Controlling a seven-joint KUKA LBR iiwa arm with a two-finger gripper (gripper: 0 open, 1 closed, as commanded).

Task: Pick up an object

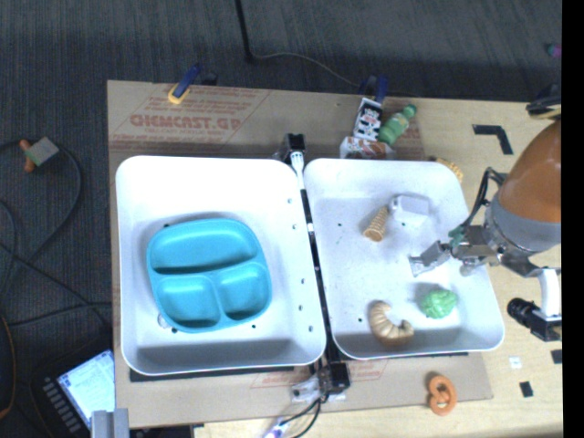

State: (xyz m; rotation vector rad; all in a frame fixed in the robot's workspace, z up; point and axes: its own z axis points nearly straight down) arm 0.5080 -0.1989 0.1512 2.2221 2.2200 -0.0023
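Note:
The right white bin (347, 336) holds a tan cone (375, 224), a clear white cup (411, 208), a brown croissant-shaped piece (390, 323) and a green leafy toy (438, 302). My gripper (442, 251) hangs over this bin's right side, just above the green toy and below and to the right of the cup. It is open with nothing between its fingers. The arm's orange band (546, 182) is at the right edge.
The left white bin (137, 199) holds a blue divided tray (210, 274). Outside the bins, a green bottle (397, 126) and a packet (365, 132) lie behind the right bin. An orange ring (442, 393) lies in front of it.

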